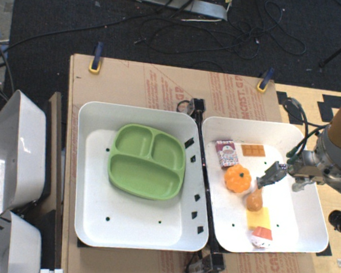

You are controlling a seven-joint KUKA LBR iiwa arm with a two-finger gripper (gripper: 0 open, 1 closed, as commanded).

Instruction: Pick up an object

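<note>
Hand, dark metal; grip state unclear, hovering in right bin. Just left: one round, ribbed orange plastic pumpkin. Far left: one smooth green three-compartment plastic plate.

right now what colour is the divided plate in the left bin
Light green, plain with no pattern; the divided plate shows clearly in the camera view.

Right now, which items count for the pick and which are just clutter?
In play (right bin):
- orange pumpkin toy
- brown egg-shaped toy
- purple carton
- orange cracker
- yellow block
- small red-and-white toy
- gripper, beside the pumpkin

Lying about:
- green divided plate in the left bin
- clamps
- floor cables
</note>
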